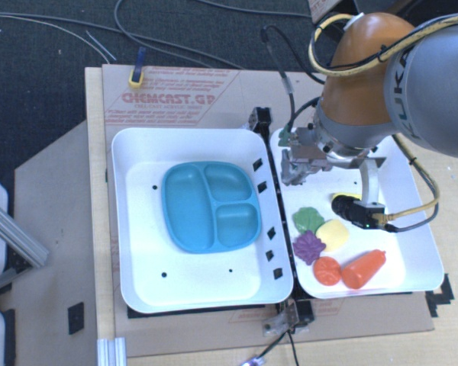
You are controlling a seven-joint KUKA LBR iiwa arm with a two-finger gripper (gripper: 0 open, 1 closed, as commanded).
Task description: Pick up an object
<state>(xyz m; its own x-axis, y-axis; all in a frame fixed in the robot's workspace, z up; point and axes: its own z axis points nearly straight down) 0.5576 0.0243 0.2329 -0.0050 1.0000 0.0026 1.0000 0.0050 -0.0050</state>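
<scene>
- Above the right bin (420,269), the gripper (296,172) hung over its near-left part; finger spread and any hold could not be told.
- Toy foods clustered below: green piece (308,219), yellow piece (334,234), purple grapes (308,246), tomato (327,271), carrot (363,268).
- Best move: descend squarely onto one outlying piece, likely the green.

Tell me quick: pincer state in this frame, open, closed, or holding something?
Pincer: cannot be told from this view; it sits over the right bin near the divider, apart from the toy foods, with nothing visibly held.
</scene>
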